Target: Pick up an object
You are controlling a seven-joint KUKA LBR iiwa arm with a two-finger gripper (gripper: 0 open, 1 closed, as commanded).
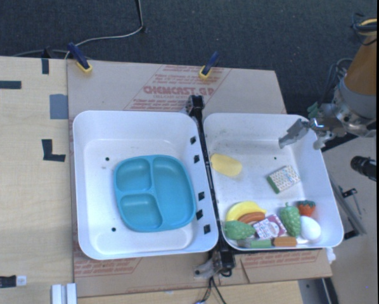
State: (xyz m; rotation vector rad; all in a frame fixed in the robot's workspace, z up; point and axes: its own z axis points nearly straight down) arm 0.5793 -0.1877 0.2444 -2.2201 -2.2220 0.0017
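The claw [301, 132] hangs over the far right corner of the right bin [322, 170], its fingers spread and holding nothing. Below it lie a yellow block [226, 164] and a checkered packet [283, 178] — with toy food (mixed colours) [272, 224] heaped at the near edge. A blue divided tray [154, 192] sits in the left bin [88, 170].

Arm reaching in from the right, held high

The grey arm [360, 87], with its orange band showing near the frame's edge, comes in from the right side. Its gripper [301, 132] points leftward and slightly down; one grey finger [293, 134] juts out plainly, and nothing is seen caught in it.
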